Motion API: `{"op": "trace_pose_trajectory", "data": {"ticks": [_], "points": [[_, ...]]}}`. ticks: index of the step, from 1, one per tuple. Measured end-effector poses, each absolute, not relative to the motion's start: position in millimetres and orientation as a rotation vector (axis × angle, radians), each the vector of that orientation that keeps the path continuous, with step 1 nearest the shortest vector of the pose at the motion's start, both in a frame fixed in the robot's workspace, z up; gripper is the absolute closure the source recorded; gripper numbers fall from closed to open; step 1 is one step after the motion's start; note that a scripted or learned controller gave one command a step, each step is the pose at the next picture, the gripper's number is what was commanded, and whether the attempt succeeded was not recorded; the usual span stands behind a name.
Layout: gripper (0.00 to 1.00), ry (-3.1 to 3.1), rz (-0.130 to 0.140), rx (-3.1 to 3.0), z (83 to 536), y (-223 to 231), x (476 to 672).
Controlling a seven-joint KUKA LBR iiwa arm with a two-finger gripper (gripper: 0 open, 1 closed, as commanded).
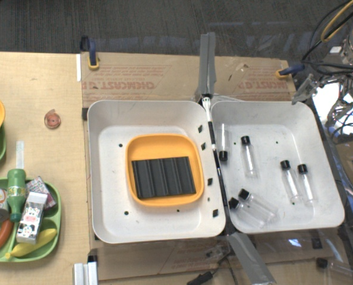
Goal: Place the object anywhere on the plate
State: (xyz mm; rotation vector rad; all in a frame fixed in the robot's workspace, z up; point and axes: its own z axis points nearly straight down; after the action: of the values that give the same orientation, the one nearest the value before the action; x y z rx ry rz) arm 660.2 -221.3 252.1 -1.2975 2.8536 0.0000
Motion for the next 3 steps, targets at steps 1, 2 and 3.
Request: {"op": "trace_pose_trajectory", "data": {"ticks": [1,2,3], "points": [[0.00,2.620,0.001,-1.722,261.5,-221.1,660.1],[0.00,2.321,0.000,-2.108,256.7,-220.8,660.0],[0.00,1.966,0.000,-2.442,286.5,-221.0,659.4]]}}
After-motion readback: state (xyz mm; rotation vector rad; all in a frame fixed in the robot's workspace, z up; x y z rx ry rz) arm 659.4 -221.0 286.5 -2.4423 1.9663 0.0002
